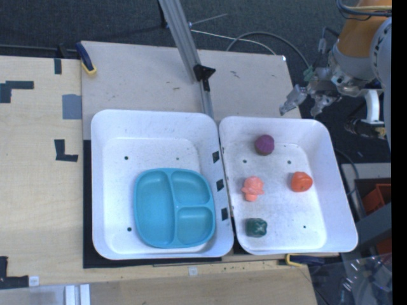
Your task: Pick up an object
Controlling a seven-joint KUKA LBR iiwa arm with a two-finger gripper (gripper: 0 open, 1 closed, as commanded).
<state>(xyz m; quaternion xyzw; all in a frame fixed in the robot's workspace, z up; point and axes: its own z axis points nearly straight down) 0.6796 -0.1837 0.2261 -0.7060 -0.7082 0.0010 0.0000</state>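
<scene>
The right bin point(318, 234) holds a purple ball-like object point(264, 144), a pink lumpy object point(252, 187), an orange object point(301, 182) and a dark green object point(256, 227), all lying apart from one another. My gripper point(306, 106) hangs above the bin's far right corner, off past its back rim. Its two fingers are spread, with nothing between them. The purple object is the closest to it, down and to the left.
The left bin point(108, 170) holds a light blue divided plate point(173, 207). A slanted metal pole point(184, 37) rises behind the bins. Cables lie on the floor at the back, and a yellow-handled clamp point(86, 59) sits at the bench's far left corner.
</scene>
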